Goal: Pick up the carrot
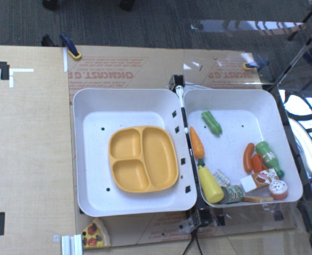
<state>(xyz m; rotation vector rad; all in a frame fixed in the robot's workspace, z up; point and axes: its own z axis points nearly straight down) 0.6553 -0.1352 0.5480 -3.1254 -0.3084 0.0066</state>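
the carrot (pixel 196 143) lies in the right bin (pixel 231 92), close against its left wall, about halfway along it, with the green top toward the near edge. just beside that end lies a yellow fruit (pixel 210 186). a green vegetable (pixel 211 122) lies toward the far wall. the left bin (pixel 124 93) carries a yellow divided plate (pixel 143 159).

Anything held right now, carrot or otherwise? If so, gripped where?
Nothing is seen held. The carrot lies loose in the right bin, against its left wall, beside the yellow bottle.
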